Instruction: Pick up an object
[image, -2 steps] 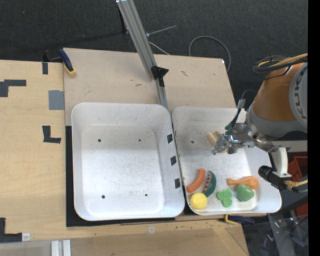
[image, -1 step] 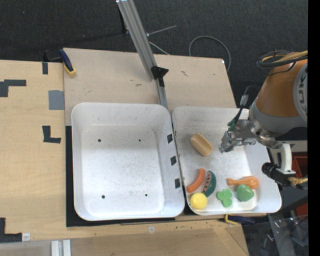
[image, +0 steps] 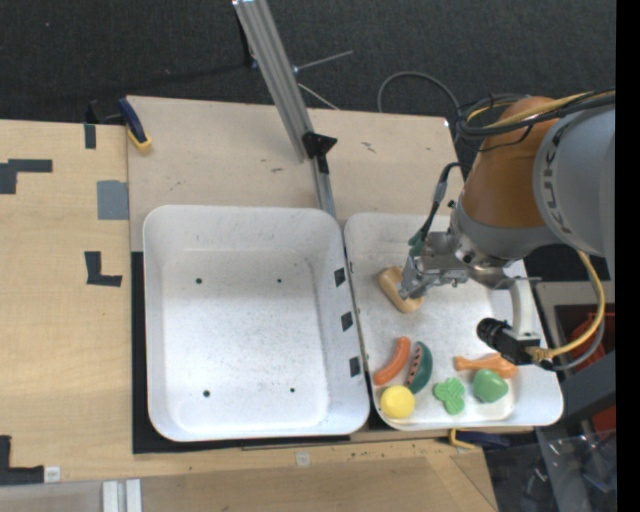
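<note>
Bench (image: 60, 300): pale wood top with grey and black tape marks, stretching away to the left of the gripper.

Arm (image: 545, 185): grey KUKA with an orange band above the wrist, reaching in from the right and standing over the right bin.

Left bin (image: 170, 235): shallow white tray, speckled, lying well to the left of the gripper.

Right bin (image: 375, 235): shallow white tray directly under the gripper, its left wall touching the left bin.

Aluminium rail (image: 280, 80): slanted bar running from the top of the view down to a black clamp, above and left of the gripper.

Gripper (image: 410, 292): dark metal, pointed down and set against the tan object. Whether the fingers are spread or closed I cannot tell from here.

Tan block-like object (image: 395, 293): lies in the right bin, touching the gripper tip on its left side. Not clearly between the fingers.

Dark green pod-shaped toy (image: 420, 368): below the gripper, near the bin's front wall.

Orange sausage-like toy (image: 392, 360): just beside the green pod, on its left.

Orange carrot-like toy (image: 480, 362): below and right of the gripper.

Green toy vegetable (image: 490, 386): touching the carrot's lower side.

Small green leafy toy (image: 451, 394): between the pod and the green vegetable.

Yellow ball-shaped toy (image: 398, 402): lowest, below the sausage.
</note>
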